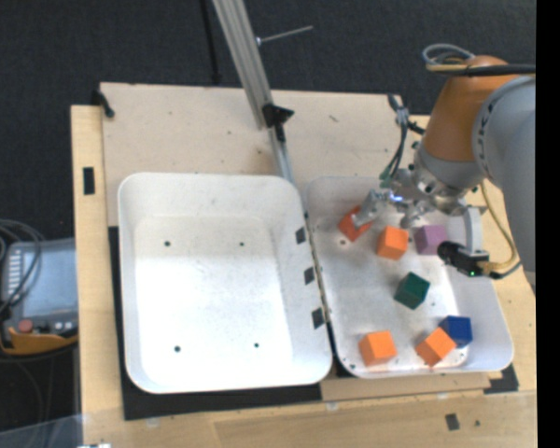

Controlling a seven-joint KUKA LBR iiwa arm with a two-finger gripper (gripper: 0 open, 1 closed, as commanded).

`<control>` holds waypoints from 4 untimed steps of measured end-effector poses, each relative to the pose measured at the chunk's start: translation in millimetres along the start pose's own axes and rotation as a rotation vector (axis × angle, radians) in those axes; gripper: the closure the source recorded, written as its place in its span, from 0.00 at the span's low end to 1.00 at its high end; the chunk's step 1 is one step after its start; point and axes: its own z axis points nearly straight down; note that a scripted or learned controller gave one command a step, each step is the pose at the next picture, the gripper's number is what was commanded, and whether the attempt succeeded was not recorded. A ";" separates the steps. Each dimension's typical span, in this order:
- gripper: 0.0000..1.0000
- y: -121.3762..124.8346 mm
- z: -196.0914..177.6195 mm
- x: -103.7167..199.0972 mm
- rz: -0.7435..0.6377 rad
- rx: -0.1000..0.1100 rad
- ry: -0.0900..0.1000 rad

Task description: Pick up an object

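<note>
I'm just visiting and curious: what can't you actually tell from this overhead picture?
- Whether the hand grips anything: too small and blurred in the camera view.
- Purple block: the wrist overlaps its top.
- Blue block: an orange block overlaps its corner.

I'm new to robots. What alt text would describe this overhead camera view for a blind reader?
A grey and orange robot arm reaches from the right, its gripper low over the right white bin, which holds small blocks: orange ones, a green block, a blue block and a purple block. The left white bin sits alongside.
</note>
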 end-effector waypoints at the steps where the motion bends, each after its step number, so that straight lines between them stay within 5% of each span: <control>1: 0.00 6.7 18.2 -1.1 -0.002 -0.024 -0.001; 2: 1.00 8.6 6.3 -1.7 -0.001 -0.031 0.001; 3: 1.00 10.6 -37.9 -2.3 -0.001 -0.010 0.002; 4: 1.00 11.9 -92.9 -4.0 -0.003 -0.011 0.001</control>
